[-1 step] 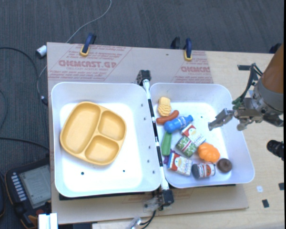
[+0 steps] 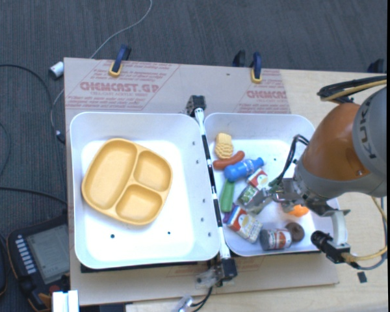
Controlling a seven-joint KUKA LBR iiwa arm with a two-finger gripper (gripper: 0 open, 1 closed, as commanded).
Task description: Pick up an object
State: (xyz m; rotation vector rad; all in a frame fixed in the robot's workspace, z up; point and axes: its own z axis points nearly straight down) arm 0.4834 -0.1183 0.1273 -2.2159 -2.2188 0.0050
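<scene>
The right bin [image 2: 260, 123] holds a heap of small objects. A yellow waffle piece [image 2: 224, 140] and an orange sausage [image 2: 228, 156] lie at its far left, with a blue bottle [image 2: 242, 168] just below them. A green tube [image 2: 228, 195] runs along the left wall. My gripper [image 2: 264, 198] hangs low in the middle of this bin, over a green-and-red packet [image 2: 255, 181] and next to a small orange object [image 2: 300, 209]. A red-and-white pouch [image 2: 247, 225], a dark-lidded jar [image 2: 276, 239] and a brown round item [image 2: 295, 230] lie toward the front edge.
The left bin [image 2: 91, 246] carries a yellow three-part plate [image 2: 127, 181]. The arm's orange wrist band [image 2: 335, 148] covers the right bin's right side. A divider rail [image 2: 208, 168] separates the bins. Cables and a pendant [image 2: 42, 249] lie on the floor at the left.
</scene>
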